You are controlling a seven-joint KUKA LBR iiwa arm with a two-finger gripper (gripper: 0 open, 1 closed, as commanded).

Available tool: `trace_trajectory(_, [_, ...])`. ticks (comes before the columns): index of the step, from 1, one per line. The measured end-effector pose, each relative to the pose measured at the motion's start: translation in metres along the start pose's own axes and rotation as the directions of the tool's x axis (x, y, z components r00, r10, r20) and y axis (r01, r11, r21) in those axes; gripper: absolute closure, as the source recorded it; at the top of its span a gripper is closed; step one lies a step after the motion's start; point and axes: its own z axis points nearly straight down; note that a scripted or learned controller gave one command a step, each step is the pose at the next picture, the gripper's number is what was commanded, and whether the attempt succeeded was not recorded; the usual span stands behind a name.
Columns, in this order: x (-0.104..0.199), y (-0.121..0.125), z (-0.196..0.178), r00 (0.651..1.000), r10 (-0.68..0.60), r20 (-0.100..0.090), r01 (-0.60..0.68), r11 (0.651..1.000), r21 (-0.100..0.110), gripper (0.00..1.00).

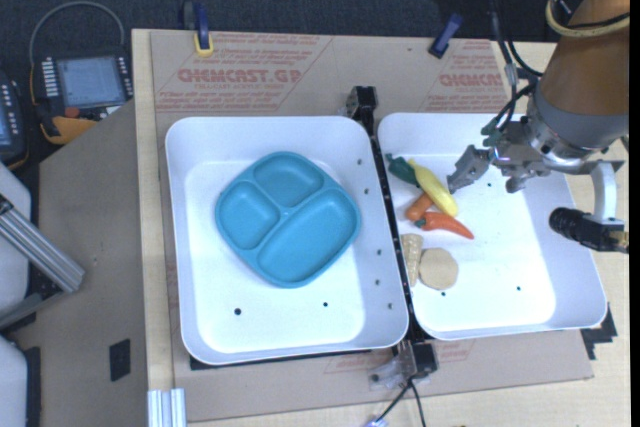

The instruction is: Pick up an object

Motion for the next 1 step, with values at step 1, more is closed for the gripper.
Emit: trace_trajectory(1, [0.0001,0.0025,-0.0063,1.0,-0.003,0.001,0.003,1.0,-0.013,0.0])
